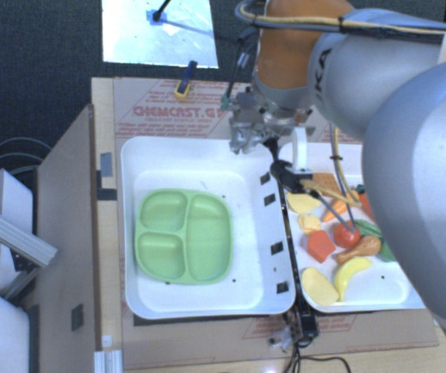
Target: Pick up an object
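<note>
**A:** Where is the arm point(378, 76) sitting relative to the left bin point(207, 301)?

**B:** It is reaching in from the right, and its orange band point(297, 22) is hanging above the far right corner of that bin. The gripper point(248, 137) is hovering just over the bin's far rim, close to the divider between the two bins.

**A:** Are the fingers gripping anything?

**B:** I cannot tell. The wrist is hiding most of them and the metal parts are blurring together, so whether they are open or closed is unclear. Nothing is showing between them as far as I can see.

**A:** What is lying in the left bin?

**B:** A green divided tray point(182, 235) is lying flat on its floor, toward the near left part, well apart from the gripper.

**A:** And the things to pick?

**B:** They are all lying to the right of the left bin, in the right bin point(378, 298). A red block point(320, 245) is sitting near the middle, a red tomato-like piece point(347, 235) is touching its right side, and a yellow banana point(350, 273) is curving just nearer to the camera. A pale yellow piece point(318, 286) is lying beside the banana, closest to the divider, and another pale piece point(302, 203) is lying farther back.
</note>
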`<state>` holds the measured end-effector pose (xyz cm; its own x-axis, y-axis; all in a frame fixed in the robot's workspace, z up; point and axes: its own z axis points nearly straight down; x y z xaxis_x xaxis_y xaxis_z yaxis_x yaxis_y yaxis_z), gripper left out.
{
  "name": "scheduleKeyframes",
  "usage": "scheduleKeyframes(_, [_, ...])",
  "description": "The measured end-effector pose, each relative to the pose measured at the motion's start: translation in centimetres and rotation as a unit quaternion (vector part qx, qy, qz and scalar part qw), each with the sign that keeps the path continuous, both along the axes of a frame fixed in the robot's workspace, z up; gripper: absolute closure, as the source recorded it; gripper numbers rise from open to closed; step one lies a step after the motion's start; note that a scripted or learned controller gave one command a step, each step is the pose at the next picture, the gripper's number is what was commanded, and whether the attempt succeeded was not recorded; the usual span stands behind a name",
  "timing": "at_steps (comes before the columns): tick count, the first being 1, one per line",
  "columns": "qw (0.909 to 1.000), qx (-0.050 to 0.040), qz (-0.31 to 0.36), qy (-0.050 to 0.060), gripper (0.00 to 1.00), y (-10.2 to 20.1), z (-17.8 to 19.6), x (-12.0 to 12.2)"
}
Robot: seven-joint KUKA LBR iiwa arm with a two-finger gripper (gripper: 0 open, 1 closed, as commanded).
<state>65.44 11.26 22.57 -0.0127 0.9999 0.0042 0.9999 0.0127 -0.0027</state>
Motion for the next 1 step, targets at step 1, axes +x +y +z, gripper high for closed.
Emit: scheduleKeyframes(1, [1.0,-0.0004,-0.001,-0.002,1.0,7.47,-2.18,1.38])
